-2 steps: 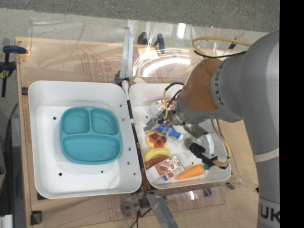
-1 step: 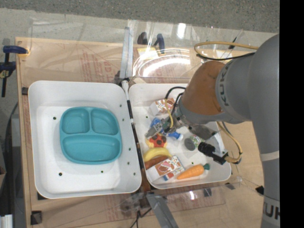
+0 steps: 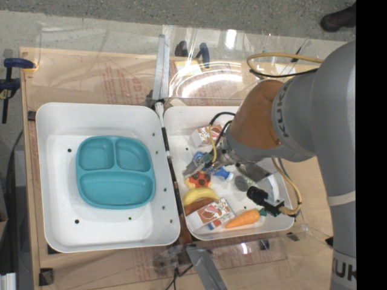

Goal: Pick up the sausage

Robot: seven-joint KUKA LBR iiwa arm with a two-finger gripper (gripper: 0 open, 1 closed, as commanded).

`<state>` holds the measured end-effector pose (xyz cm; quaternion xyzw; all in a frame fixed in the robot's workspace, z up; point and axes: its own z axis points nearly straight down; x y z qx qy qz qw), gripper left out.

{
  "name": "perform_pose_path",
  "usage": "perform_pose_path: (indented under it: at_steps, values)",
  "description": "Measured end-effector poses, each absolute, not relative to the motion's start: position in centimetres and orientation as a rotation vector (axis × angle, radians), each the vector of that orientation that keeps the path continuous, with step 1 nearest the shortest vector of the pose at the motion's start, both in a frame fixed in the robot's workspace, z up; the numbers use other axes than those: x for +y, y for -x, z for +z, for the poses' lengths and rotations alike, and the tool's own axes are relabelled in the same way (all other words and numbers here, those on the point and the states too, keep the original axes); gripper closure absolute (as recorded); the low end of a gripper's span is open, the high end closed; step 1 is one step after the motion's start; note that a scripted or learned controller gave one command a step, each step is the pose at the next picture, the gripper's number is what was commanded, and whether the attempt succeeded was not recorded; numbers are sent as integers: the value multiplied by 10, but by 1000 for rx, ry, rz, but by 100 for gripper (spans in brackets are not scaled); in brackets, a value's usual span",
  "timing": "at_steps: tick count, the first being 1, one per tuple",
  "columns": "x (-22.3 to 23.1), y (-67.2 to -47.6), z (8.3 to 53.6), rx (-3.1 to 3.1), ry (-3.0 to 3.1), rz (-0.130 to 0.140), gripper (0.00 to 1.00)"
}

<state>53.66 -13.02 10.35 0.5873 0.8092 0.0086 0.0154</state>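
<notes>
Sausage (image 3: 195, 207) wedged low against the right bin's (image 3: 175, 162) left wall, under the banana (image 3: 201, 195), beside a carton (image 3: 214, 213). Hand (image 3: 205, 162) down among clutter above, likely seeking it; grip state impossible to tell

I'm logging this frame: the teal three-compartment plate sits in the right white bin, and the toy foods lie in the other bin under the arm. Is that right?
Not quite. The camera view shows the teal three-compartment plate in the left white bin. The toy foods, such as the yellow banana and orange carrot, lie in the other bin, the right white bin, under the arm.
</notes>
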Motion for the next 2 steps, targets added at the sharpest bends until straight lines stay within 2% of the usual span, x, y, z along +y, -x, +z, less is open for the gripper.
perform_pose_path:
  at_steps: [1, 2]
  values:
    - [-137, -522, 88, 2273, -2165, 1, 0]
    - [-139, -523, 99, 2273, -2162, 1, 100]
